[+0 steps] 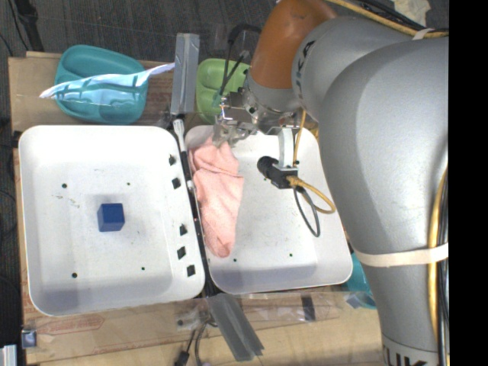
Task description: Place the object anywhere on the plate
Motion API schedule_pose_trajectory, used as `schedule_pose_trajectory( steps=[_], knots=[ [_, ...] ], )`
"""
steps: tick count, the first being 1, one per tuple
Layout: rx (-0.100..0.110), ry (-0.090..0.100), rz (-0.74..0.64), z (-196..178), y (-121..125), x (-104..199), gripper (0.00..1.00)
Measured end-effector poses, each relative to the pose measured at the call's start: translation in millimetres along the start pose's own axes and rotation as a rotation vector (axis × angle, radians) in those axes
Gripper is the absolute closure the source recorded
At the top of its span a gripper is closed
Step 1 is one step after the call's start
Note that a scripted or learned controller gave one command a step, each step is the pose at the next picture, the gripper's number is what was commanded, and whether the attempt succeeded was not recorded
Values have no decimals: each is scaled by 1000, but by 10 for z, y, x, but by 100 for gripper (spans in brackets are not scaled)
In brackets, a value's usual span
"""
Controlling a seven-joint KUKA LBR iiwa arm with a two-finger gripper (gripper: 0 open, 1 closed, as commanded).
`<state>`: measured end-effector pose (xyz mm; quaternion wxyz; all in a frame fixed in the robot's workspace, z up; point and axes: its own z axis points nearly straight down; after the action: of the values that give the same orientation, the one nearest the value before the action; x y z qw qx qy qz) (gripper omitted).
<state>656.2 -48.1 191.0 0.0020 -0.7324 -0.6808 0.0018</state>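
A pink cloth [217,197] lies crumpled along the left wall of the right bin [282,274], stretching from its far corner toward the front. My gripper [227,133] is at the cloth's far end, right above or touching its top edge, with the grey arm and orange band rising behind it. A small blue cube [111,216] sits on the floor of the left bin [46,280], well away from the gripper.
A teal bowl-like object with a light blue wrapper [99,86] and a green object [212,86] stand behind the bins. A black plug with a yellow cable loop [293,181] hangs over the right bin. The arm's bulk covers the right side.
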Motion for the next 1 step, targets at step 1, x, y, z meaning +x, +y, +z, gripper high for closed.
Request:
schedule_pose_trajectory(
  steps=[1],
  knots=[
    [0, -1, 128, -58, -367, 611, 100]
  ],
)
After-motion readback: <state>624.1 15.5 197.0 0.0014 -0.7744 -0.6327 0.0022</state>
